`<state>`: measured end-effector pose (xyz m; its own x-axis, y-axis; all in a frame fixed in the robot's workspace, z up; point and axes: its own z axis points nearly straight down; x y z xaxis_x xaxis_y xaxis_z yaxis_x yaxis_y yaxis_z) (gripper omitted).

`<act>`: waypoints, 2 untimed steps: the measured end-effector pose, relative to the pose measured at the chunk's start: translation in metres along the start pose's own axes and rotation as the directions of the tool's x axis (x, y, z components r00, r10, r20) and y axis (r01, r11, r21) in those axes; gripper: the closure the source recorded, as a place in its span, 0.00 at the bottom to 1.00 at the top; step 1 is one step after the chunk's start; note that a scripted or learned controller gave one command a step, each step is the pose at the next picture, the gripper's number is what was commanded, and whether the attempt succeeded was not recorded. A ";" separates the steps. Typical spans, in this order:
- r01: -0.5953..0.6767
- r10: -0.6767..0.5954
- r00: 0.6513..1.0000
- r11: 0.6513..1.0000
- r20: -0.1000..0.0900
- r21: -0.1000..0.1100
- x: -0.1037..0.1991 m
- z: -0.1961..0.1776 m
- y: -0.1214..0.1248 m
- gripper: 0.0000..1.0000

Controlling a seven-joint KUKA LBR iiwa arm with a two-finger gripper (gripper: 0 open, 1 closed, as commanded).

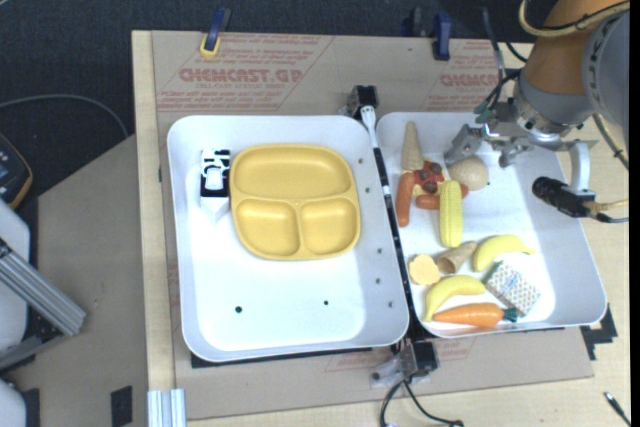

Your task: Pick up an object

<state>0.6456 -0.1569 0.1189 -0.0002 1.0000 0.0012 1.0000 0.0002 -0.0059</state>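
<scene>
So the whole thing comes down to where the gripper point(487, 147) sits versus the food pile. It hangs over the top end of the right bin point(570, 255), and its grey fingers look spread fairly wide, with nothing between them as far as I can see. Just below and a touch left of the tips sits a small pale round thing, maybe an onion point(470, 174), close enough that it might be touching one finger, can't really say.

Next nearest is the corn point(451, 212), lying with its long axis running up-down in the view, just under the onion. Left of that there's a carrot point(403, 198), same orientation, and a pale cone point(412, 144) above it by the bin's left wall. The bananas point(470, 275) and another carrot point(467, 316) are well apart, down at the bottom end.

My guess: the onion is the easy target since it's right under the jaws, being round it needs no lining up. The left bin has a yellow tray point(295, 200), far from the action.
</scene>
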 end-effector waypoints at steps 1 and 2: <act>0.000 0.000 1.000 1.000 0.003 -0.008 -0.001 0.032 0.002 0.00; 0.001 -0.001 1.000 1.000 0.005 -0.021 0.000 0.016 0.005 1.00</act>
<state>0.6508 -0.1573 0.1032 -0.0009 1.0000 -0.0037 0.9999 0.0010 0.0151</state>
